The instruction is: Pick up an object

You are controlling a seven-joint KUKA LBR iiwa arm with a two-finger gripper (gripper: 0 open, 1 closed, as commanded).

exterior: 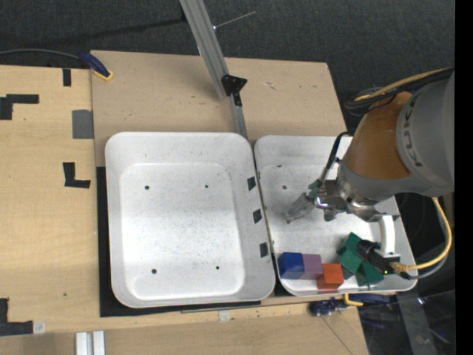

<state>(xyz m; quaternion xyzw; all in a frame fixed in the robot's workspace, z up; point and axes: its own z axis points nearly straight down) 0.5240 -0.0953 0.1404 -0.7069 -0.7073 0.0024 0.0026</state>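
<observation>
The pick looks barely begun. The grey two-finger jaws (301,208) hang over the bare middle of the right shallow white plastic bin (290,154), spread slightly apart with nothing between them. The candidates lie along that bin's near edge: a blue cube (291,264), a pale purple block (312,265), an orange cube (332,274) and a dark green angular piece (355,251) towards the near right corner. Descending, closing and lifting all remain.

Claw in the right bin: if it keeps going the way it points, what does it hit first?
Probably bare floor of the right bin. The claw points down and toward the left wall; the blue block and purple block sit off that line. Depth is unclear from above.
</observation>
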